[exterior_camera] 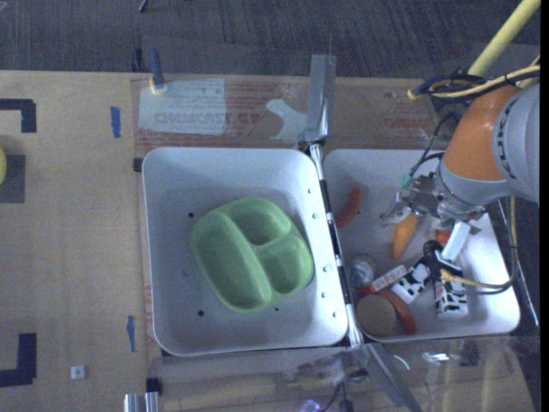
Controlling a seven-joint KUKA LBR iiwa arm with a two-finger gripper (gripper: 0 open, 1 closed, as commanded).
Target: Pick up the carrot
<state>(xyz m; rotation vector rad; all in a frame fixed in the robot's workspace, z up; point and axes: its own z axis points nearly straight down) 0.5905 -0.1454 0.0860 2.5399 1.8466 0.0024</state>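
Pale wood-grain worktop (69, 256), blue tape marks, dark carpet beyond. Two shallow white plastic bins: left bin (171, 178) holding a smooth green three-compartment plate (250, 253); right bin (497, 312) cluttered. Grey arm with orange band (480, 144) above right bin. Fingers (410, 211) just above the tapered orange carrot (403, 237); open or closed: cannot tell. Red sausage-shaped item (347, 207) near the divider.
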